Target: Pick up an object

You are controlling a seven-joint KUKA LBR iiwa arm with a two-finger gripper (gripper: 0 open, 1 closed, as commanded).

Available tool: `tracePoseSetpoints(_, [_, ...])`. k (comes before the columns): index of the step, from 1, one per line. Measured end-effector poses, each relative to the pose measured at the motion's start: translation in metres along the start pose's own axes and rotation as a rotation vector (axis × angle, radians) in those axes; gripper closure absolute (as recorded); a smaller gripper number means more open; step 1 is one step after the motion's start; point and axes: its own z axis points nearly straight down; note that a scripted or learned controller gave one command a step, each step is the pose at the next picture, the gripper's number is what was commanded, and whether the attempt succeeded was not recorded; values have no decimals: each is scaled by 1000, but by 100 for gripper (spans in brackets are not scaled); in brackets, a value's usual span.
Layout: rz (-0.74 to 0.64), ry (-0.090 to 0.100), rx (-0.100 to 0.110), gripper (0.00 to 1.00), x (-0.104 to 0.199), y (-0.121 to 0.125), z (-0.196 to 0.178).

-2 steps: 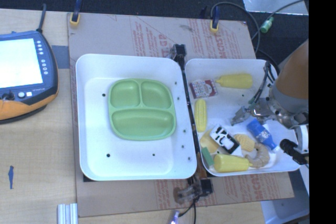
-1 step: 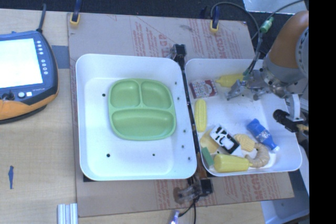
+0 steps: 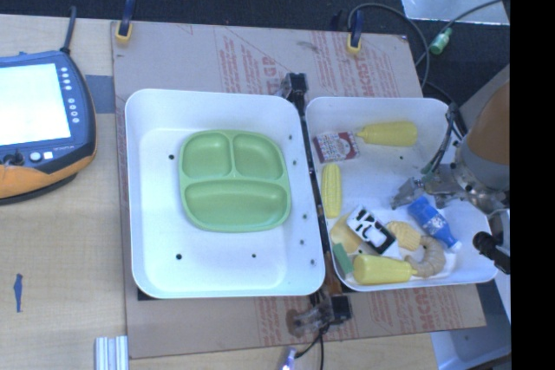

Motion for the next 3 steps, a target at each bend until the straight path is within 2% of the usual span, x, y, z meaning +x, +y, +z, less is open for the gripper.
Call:
tracePoseSetpoints(1, [0, 0, -2, 0, 9, 33, -1])
tracePoseSetpoints(2, [1, 0, -5, 0, -9, 124, -88])
tracePoseSetpoints(3, [0, 1, 0, 0, -9, 47, -21])
